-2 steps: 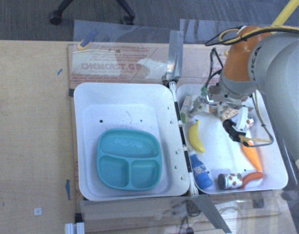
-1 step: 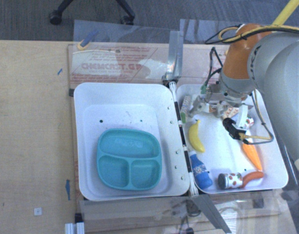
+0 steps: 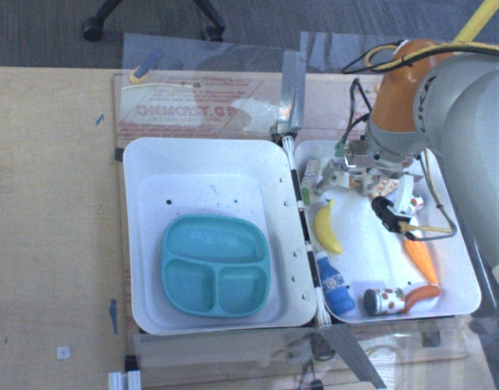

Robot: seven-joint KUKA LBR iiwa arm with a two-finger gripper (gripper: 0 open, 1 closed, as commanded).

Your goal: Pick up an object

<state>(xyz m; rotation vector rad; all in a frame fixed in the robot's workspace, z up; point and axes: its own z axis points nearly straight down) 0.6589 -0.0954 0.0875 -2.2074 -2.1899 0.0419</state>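
I've got the pincer [image 3: 359,177] low in the upper right of the frame; its state I cannot tell. Next, reach for the banana [image 3: 326,228].

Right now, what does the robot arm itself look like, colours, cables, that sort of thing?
The arm is bulky, rounded and light grey, with a glossy orange band above the wrist. Black and yellow cables loop around that orange section. Below it sits a darker metal mount leading to the gripper, with small pale and metallic parts over the right bin.
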